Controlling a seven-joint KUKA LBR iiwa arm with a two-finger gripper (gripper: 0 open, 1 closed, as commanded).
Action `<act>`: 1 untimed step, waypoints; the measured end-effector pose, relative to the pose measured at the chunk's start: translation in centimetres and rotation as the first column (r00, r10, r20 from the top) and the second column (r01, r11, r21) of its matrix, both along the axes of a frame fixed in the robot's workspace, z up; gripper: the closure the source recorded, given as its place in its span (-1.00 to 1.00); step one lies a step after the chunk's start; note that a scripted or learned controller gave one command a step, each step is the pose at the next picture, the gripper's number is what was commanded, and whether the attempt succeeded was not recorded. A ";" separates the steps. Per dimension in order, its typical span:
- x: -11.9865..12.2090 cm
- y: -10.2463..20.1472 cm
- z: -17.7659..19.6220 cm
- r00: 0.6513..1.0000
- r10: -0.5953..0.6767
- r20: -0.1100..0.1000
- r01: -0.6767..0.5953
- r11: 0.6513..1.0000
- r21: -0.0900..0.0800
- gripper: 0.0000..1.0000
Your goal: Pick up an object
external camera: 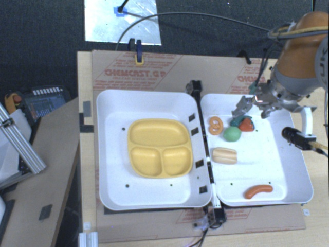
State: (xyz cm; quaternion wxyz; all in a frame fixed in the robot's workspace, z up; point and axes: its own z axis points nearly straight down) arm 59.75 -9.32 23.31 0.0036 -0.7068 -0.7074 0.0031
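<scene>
Your end effector point(252, 108) hangs low over the far edge of the right bin point(293, 189), its dark fingers pointing down toward the cluster there; you cannot tell from this view whether they stand wide or narrow, and nothing shows between them. Just below its tips sit a red piece point(247, 124) with a teal bit beside it, touching a green ball point(232, 134), with a pretzel point(215, 125) just to their left near the divider between the bins. That crowding probably makes a clean grasp harder: closing on one piece may nudge its neighbours. A bun point(224, 155) lies apart, nearer the bin's middle, and a sausage point(258, 191) lies alone by the near edge, both with open floor around them and likely easier picks. The left bin point(110, 153) carries a yellow tray point(157, 147) with bare floor around it. Mind the right bin's far wall close behind the fingers.
</scene>
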 end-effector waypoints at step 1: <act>0.2 0.0 0.6 1.000 0.002 0.011 -0.002 1.000 -0.001 -1.00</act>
